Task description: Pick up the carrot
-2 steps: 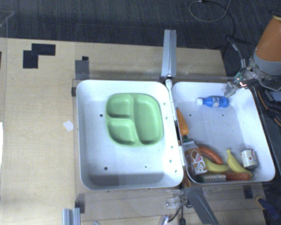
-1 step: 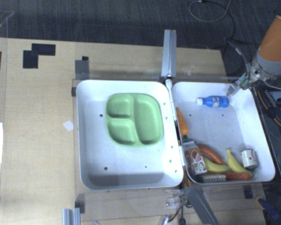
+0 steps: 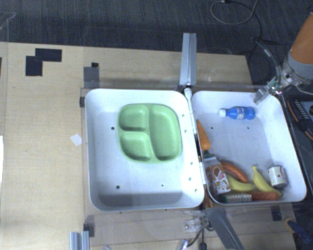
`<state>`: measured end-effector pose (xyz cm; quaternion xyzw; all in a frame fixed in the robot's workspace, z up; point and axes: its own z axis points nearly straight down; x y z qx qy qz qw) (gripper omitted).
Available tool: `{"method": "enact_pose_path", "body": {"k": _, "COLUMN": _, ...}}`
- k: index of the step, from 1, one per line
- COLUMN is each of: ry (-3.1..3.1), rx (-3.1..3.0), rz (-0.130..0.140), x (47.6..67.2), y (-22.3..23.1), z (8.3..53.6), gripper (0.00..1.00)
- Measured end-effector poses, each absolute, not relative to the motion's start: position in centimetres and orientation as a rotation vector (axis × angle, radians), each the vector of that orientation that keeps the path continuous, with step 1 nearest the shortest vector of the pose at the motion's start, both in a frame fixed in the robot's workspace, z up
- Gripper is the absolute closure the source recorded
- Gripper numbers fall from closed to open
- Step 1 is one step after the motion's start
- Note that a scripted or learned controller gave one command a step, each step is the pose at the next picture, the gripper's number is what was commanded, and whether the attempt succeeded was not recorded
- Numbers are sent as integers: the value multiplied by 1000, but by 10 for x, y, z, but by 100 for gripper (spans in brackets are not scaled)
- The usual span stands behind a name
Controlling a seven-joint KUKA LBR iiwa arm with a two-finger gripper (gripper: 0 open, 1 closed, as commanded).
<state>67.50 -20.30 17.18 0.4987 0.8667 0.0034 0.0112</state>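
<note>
Where the right bin [image 3: 297,184] meets its near wall, a banana [image 3: 261,180], a small can [image 3: 277,176], a carton [image 3: 217,177] and a red-orange vegetable [image 3: 235,171] lie crowded together. Farther up, the carrot [image 3: 202,135] lies against that bin's left wall, beside the divider. A blue bottle [image 3: 238,113] lies toward the far wall. Alongside, the left bin [image 3: 101,139] holds a green sectioned tray [image 3: 149,132]. Both bins sit on a pale wooden bench [image 3: 36,155]. At the far right corner, the gripper [image 3: 266,91] hangs over the rim; finger state cannot be determined. Beyond lies dark carpet [image 3: 120,9] with a cable [image 3: 240,7].
</note>
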Motion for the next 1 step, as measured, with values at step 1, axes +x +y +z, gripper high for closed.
{"method": "enact_pose_path", "body": {"k": 1, "ry": 2425, "rx": 1978, "rz": 8, "x": 673, "y": -204, "z": 119, "gripper": 100}}
